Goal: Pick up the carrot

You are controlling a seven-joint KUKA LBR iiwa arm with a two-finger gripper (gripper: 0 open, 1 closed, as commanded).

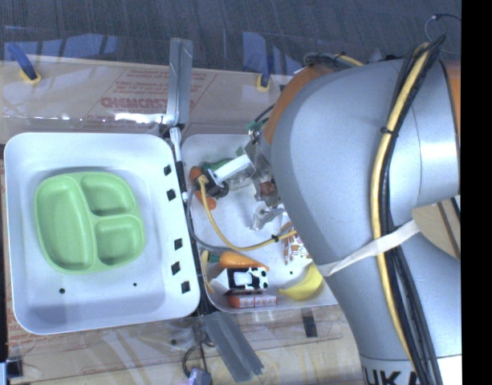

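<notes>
On my feed the left bin (21,215) holds a green divided plate (89,221). In the right bin (199,215), the carrot (239,260) lies along the near-left side, touching a black-and-white cow toy (249,278), with a red bar (249,300) just nearer and a banana (303,284) to their right. The end effector (266,203) hangs over the bin's middle (I cannot tell whether it is parted or closed), apart from the carrot. The grey arm (366,199) covers the bin's right side.
</notes>
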